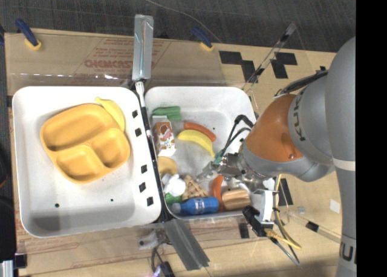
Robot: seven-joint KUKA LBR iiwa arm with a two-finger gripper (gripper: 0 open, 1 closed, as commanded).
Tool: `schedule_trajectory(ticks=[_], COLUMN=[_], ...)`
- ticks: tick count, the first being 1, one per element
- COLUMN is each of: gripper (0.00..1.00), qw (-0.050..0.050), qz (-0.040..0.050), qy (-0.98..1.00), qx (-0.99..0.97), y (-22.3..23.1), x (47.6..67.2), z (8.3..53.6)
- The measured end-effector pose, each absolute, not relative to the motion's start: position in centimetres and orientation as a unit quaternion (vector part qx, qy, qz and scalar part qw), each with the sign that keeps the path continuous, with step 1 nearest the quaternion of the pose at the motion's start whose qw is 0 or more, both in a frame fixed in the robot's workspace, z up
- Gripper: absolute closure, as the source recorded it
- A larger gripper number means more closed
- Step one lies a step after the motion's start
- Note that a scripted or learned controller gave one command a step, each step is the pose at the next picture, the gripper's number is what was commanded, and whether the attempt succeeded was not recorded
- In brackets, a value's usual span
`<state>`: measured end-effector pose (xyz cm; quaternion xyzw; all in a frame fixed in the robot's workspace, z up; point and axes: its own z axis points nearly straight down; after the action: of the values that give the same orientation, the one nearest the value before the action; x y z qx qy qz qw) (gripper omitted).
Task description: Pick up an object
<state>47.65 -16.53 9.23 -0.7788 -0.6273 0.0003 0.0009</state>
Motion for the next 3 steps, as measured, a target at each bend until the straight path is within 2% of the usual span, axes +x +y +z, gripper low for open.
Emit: schedule_trajectory(ticks=[1,2,3], gripper=[0.00,0.00,0.00], qw=[0.000,0.000,0.003], qz=[-0.0024,0.0006,0.0032], qy=[-0.621,-0.734,-0.706], qx=[-0.783,-0.679,-0.708], y=[-7.9,-3.9,-10.9], x=[47.9,54.3,54.6], z=[19.4,22.7,18.1])
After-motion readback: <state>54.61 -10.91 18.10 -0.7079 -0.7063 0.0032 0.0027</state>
